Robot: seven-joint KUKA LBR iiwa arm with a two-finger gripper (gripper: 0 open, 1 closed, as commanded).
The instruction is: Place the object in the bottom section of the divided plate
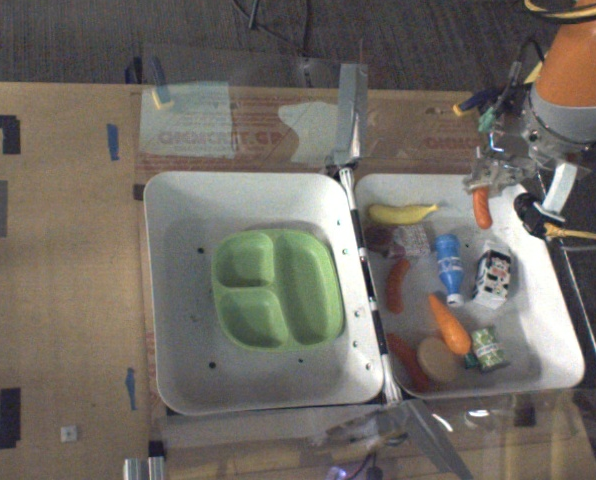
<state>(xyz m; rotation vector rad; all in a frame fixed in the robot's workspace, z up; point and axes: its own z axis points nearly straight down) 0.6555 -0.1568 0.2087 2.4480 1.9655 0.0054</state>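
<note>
In the camera view the gripper (483,183) hangs over the right bin's (568,353) top edge with a small red sausage (481,208) seemingly pinched at its tip, so the carry left to the green plate (276,288) comes next, though the fingers themselves blur into clutter.

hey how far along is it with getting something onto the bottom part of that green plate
Early on. The green divided plate sits in the left bin with nothing in any of its sections. The gripper is over the top edge of the right bin, with a small orange-red piece just below it; I can't tell if it is gripped. Left to do: carry an object across and set it in the plate's bottom section.
</note>
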